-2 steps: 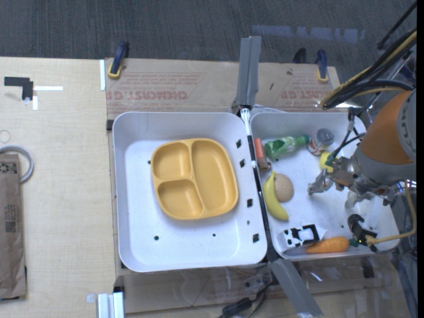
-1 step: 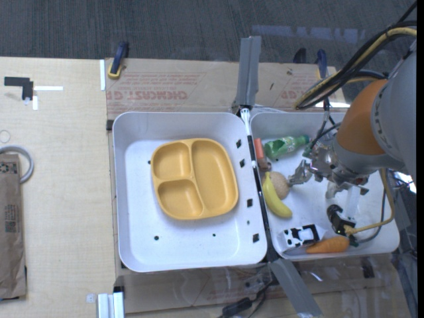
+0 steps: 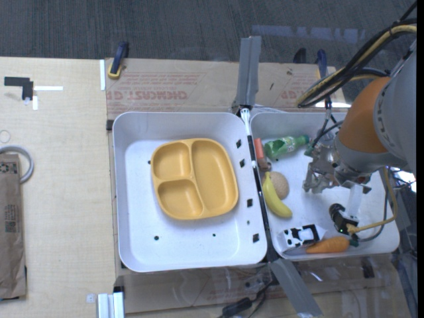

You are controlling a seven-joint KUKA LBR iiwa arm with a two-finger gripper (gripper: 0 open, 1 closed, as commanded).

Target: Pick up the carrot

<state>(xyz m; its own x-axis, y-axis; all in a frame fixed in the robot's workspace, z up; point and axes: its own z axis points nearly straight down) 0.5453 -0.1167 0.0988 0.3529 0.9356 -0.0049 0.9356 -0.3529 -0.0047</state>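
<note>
Camera view has my gripper [image 3: 317,179] hanging over the right bin [image 3: 371,247], can't tell its state tbh. One carrot [image 3: 326,245] lies below it toward the bin's front wall, well apart, long axis roughly left-right. Also one banana [image 3: 275,199], one green bottle [image 3: 286,144], one yellow divided plate [image 3: 195,177] in the left bin [image 3: 132,197].

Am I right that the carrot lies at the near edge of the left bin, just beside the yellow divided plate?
Not quite: the camera view shows the carrot at the near edge of the right bin, not the left. The yellow divided plate sits by itself in the left bin.
</note>
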